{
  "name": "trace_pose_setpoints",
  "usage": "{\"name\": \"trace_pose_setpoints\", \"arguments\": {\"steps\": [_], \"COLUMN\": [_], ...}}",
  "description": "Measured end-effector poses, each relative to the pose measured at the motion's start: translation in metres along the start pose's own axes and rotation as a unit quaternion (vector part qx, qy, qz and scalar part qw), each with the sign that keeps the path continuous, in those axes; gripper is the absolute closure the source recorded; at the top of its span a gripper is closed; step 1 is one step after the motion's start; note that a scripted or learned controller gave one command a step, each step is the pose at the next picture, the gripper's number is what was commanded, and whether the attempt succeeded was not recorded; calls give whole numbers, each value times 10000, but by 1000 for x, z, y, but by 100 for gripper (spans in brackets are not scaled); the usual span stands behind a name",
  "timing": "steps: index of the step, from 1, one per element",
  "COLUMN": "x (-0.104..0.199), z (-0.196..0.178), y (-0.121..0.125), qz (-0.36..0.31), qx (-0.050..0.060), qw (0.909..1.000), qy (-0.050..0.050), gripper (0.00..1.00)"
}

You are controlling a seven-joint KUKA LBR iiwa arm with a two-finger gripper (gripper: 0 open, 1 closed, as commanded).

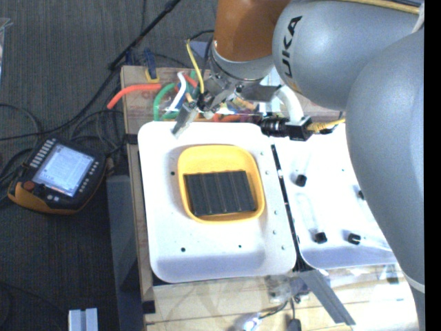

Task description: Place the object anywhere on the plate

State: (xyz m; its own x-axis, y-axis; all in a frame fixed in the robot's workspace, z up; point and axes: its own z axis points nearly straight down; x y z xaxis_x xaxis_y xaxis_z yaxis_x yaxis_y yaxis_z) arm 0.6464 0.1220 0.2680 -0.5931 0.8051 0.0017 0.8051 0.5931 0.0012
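The gripper (pixel 183 121) hovers over the left bin's (pixel 158 205) upper-left rim — finger state indeterminable. Mid-frame, the yellow plate (pixel 255 174) carries a dark ribbed slab (pixel 219 192) (white margin all round).

Plate (pixel 185 167) yellow; object (pixel 219 192) on it dark — ribbed stripes; bins (pixel 207 257) white.

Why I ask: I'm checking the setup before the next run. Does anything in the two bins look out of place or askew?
Nothing stands out. The yellow plate sits flat in the left bin, with a dark ridged block lying squarely on it. The gripper hangs over that bin's back edge.
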Motion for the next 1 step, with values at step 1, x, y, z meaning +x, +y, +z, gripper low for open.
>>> {"name": "trace_pose_setpoints", "arguments": {"steps": [1], "x": [-80], "z": [14], "y": [-33], "qz": [-49], "qx": [7], "qw": [10000], "qy": [-25], "gripper": [0]}}
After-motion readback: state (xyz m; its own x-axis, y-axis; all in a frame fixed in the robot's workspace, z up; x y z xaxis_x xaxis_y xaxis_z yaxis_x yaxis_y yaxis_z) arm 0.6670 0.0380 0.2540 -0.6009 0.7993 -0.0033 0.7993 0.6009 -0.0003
